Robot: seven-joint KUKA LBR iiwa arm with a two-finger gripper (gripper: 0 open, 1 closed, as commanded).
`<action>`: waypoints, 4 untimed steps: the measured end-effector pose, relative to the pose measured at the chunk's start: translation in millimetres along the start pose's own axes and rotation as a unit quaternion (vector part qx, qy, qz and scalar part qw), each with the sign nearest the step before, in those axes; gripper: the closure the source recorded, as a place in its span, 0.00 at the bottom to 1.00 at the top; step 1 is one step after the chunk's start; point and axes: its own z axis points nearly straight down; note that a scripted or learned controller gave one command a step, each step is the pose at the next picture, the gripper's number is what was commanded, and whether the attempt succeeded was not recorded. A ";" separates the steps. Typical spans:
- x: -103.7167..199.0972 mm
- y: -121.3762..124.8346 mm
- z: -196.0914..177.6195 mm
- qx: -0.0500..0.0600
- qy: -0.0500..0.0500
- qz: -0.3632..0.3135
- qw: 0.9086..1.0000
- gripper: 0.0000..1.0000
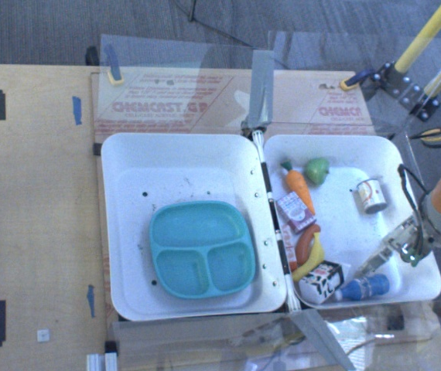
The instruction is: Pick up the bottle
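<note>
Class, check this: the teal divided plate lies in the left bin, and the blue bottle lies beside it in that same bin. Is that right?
Not quite. The teal divided plate does lie in the left bin, but the blue bottle lies in the right bin, near its front edge beside the gripper, as the camera view shows.

Matt white plastic bins (120,230); smooth teal plastic divided plate (202,247); pale, unvarnished wood bench (31,207); blue plastic bottle (364,287) with a slight sheen; small metal can (370,195) with a paper label; bare-metal pincer (374,263); clear plastic panels (174,68).
</note>
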 end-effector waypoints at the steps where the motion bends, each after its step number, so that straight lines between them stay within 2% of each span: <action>1: -3.3 1.5 -12.0 -0.003 -0.006 0.001 1.000 1.00; 2: -3.4 1.3 -11.9 -0.003 -0.006 0.001 1.000 0.00; 3: -0.3 -0.1 -0.1 0.000 0.000 -0.014 1.000 0.00; 4: 13.5 10.3 -0.3 0.000 -0.001 -0.002 1.000 0.00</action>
